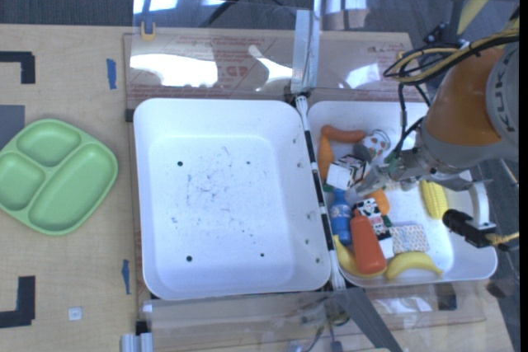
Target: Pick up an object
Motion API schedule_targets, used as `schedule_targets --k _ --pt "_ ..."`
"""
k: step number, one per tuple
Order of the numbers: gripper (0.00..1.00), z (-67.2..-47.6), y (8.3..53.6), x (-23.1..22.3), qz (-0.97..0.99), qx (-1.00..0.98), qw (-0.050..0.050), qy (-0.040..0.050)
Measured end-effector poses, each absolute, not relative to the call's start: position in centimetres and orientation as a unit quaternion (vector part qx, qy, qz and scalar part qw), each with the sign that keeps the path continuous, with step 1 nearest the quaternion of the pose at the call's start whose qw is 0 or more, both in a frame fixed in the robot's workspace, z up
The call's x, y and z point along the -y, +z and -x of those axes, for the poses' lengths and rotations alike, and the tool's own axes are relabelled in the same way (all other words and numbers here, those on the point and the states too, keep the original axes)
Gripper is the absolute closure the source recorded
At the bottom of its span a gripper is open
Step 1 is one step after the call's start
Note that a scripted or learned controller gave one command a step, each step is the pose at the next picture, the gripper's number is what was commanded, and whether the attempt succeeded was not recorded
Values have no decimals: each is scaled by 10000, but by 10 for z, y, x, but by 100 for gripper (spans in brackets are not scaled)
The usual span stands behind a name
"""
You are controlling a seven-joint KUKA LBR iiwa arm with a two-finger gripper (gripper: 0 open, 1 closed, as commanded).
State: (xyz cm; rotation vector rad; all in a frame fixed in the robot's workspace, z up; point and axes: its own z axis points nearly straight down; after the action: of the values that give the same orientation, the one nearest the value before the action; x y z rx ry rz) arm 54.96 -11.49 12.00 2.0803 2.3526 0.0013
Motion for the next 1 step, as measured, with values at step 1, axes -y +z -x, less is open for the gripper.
schedule_targets --k 1 --pt "0 -576 92 120 -6672 -7449 67 25"
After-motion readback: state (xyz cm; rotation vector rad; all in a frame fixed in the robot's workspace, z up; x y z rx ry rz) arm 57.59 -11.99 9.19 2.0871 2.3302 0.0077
